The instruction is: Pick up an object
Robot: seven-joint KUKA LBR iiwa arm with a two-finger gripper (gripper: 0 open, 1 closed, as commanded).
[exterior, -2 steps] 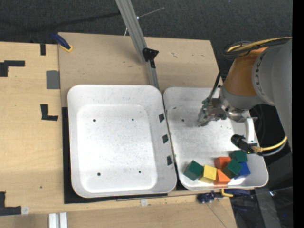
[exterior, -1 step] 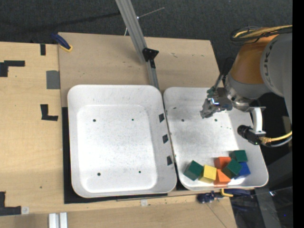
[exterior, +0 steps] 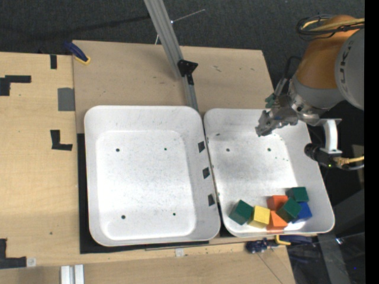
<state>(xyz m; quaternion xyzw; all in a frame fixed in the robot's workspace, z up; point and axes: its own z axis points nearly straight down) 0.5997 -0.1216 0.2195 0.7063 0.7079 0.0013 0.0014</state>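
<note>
R bin (exterior: 237, 129) — blocks (exterior: 272, 209) near corner | tool (exterior: 265, 127) above — grip state unclear

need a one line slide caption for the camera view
KUKA arm's end effector hovers over the far end of the right bin, away from the coloured blocks clustered in its near corner.

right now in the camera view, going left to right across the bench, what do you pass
blue and yellow clamp → left white bin → slanted metal rail → right white bin → green block → yellow block → gripper → blue block
</note>
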